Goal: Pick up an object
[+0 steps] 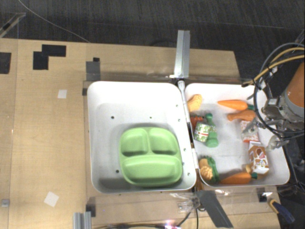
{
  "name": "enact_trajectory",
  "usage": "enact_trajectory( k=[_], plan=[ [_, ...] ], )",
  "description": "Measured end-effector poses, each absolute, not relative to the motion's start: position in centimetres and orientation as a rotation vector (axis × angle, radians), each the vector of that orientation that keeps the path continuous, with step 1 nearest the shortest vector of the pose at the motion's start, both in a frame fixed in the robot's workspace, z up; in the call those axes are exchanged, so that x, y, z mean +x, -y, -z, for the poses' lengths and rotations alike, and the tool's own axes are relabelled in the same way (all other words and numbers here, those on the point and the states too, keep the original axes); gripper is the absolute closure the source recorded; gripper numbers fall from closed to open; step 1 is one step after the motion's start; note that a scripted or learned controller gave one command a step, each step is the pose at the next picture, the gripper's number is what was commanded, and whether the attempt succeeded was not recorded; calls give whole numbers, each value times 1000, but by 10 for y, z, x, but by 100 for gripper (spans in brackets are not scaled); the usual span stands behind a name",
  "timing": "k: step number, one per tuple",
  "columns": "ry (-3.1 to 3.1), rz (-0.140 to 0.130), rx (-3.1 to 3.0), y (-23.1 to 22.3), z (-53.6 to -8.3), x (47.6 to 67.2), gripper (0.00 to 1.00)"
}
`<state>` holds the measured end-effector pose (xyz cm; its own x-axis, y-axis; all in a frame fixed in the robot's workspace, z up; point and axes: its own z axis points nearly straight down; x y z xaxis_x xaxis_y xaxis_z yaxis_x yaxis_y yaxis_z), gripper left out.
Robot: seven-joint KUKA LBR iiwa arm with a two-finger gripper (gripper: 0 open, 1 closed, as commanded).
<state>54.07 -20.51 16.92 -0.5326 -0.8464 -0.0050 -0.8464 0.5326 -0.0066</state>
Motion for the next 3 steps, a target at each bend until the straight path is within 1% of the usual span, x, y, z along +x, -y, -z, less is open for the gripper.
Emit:
enact_trajectory(
  k=[1, 2, 3],
  plan=[
    [-2737, 46, -1491, 209, -121, 536, 0],
    [-2777, 93, -1333, 212, -116, 520, 0],
    [-2816, 95, -1240, 213, -116, 517, 0]
  ],
)
